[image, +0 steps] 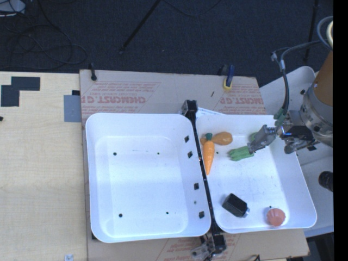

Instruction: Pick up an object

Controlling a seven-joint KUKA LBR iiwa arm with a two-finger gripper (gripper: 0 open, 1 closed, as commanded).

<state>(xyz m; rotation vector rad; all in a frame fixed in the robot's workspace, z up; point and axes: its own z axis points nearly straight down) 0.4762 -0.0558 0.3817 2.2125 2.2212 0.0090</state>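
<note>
Here the gripper sits low in the right bin, tips at the green piece, likely its target; finger state: cannot tell. Carrot, orange lump, black block and pink ball lie scattered apart.

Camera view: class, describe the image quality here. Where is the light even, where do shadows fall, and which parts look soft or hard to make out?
Camera view: light falls evenly over the white bins, with no strong glare; the black block casts only a faint shadow; the background above the bench is dark, its cables barely readable; the gripper by the green object looks soft, its details hard to make out.
</note>
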